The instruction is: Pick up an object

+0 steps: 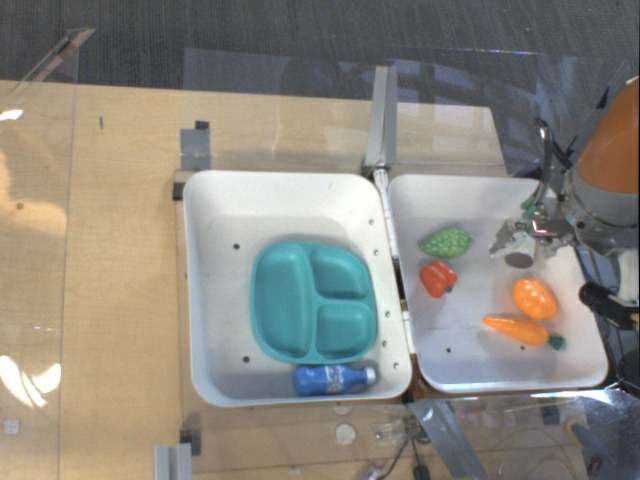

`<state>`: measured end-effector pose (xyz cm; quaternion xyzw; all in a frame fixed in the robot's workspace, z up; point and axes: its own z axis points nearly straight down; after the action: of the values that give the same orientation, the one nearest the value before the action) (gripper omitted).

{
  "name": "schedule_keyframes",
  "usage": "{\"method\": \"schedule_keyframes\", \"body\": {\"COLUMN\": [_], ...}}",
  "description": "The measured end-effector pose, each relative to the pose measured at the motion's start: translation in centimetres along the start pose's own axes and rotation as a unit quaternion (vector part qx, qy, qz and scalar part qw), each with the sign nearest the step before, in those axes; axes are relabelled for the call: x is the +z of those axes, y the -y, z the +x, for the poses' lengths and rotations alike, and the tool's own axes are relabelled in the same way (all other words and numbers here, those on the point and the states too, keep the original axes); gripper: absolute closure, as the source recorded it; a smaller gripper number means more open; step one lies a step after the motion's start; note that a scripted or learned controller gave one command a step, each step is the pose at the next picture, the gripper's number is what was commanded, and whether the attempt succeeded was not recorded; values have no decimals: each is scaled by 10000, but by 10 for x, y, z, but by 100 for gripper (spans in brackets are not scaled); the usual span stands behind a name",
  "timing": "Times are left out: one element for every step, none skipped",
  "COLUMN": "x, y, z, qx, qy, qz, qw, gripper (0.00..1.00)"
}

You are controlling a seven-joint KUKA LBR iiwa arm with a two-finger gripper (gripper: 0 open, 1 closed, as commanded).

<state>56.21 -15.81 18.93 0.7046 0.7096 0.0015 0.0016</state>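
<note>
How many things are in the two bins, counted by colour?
Teal: 1, tray
Blue: 1, bottle
Green: 1, green toy
Red: 1, pepper
Orange: 2, round fruit, carrot
Total: 6

Tool [518, 240] low, perhaps empty

Looks like a robotics lab setup tbh: a plywood bench [100, 268] on grey carpet [300, 8], clear acrylic panels [440, 88], two white bins [200, 298] bolted side by side, and an industrial arm [605, 168] over toy food [445, 242].
</note>
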Motion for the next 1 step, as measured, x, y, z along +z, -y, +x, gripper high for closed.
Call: {"method": "schedule_keyframes", "body": {"x": [101], "y": [-68], "z": [-46], "qx": [6], "qy": [7], "qz": [-28], "qw": [10000], "gripper": [0]}}
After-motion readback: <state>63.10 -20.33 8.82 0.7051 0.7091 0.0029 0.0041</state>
